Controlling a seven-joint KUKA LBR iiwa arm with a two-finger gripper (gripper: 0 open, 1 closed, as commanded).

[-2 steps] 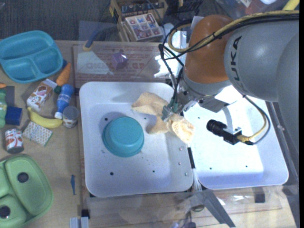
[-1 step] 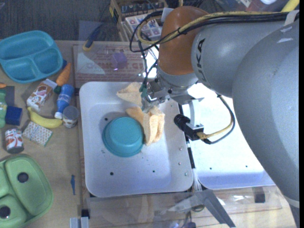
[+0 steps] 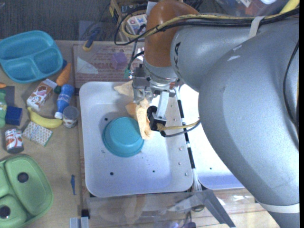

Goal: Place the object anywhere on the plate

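A: Checking the object first: pale yellow-orange soft thing (image 3: 141, 120), lying in the left bin (image 3: 95, 175), right up against the right edge of the blue plate (image 3: 123, 136). Looks to be touching the rim, maybe lapping it a little.

B: Long axis?

A: Runs roughly far-to-near, slightly tilted, far end tucked under the gripper (image 3: 145, 109). Near end reaches down beside the plate's right side.

B: Held or not?

A: Can't say. Sits directly below the wrist hardware, overlapping the tool, but nothing clear enough to call it gripped. Could just be resting on the bin floor under the tool. Jaw opening also unreadable from this angle, blocked by the arm's own body.

B: Relation that matters?

A: Plate lies left and slightly near of the object. Short shift leftward needed, judging by the layout, to get the thing fully onto the blue surface rather than hanging off the rim.

B: Anything else close by?

A: Second pale scrap (image 3: 124, 89) further back in the same bin, just left of the gripper. Well apart from the plate.
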